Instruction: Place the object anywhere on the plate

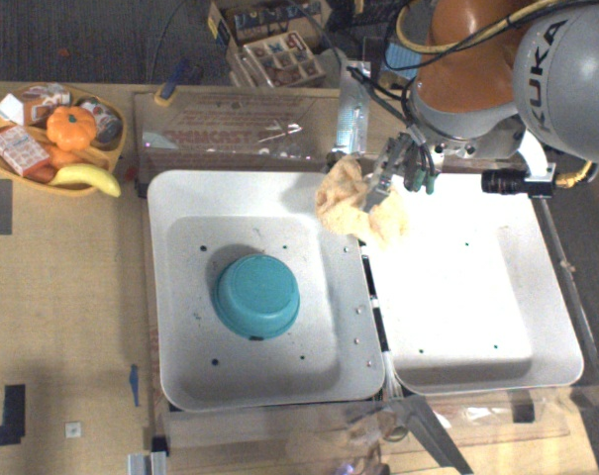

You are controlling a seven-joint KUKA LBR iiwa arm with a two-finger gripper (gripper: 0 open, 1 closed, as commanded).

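Observation:
A round teal plate (pixel 257 295) lies in the middle of the left white bin (pixel 180 364). A crumpled cream-yellow soft object (pixel 350 206) hangs over the far end of the divide between the two bins, up and to the right of the plate. My gripper (pixel 386 181) reaches down from the upper right, and its dark fingers (pixel 380 178) are shut on the top right part of the soft object. The grey arm with its orange band (pixel 472 28) covers the far corner of the right bin (pixel 477 295).
A basket (pixel 7 161) of toy food with a banana (pixel 86 177) and an orange pumpkin (pixel 71 127) sits at the far left. A clear plastic box (pixel 240 132) stands behind the left bin. Cartons (pixel 274 38) lie on the floor beyond.

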